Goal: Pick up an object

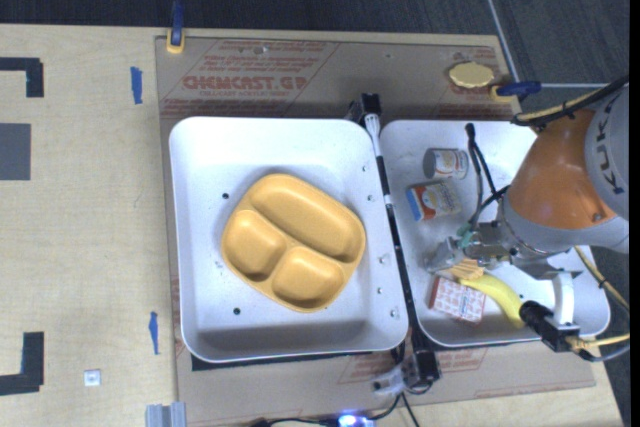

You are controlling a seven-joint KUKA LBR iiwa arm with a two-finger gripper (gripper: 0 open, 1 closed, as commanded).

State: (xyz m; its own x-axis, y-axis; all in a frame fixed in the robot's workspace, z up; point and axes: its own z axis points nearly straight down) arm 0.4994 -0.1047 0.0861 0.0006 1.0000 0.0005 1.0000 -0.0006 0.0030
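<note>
The right bin [400, 147] holds a small grey can [446, 162], a white carton with orange and blue print [432, 201], a red patterned packet [457, 298] and a yellow banana [496, 293]. My gripper [458, 253] hangs low over the middle of this bin, just above the packet and the banana's left end, below the carton. The grey arm with its orange band [558, 183] covers the bin's right part. Nothing shows as held.
The left bin [200, 155] carries a yellow three-compartment plate [292, 240] in its middle. A tan disc [471, 75] lies on the cardboard behind the right bin. A black divider [388, 215] runs between the bins.
</note>
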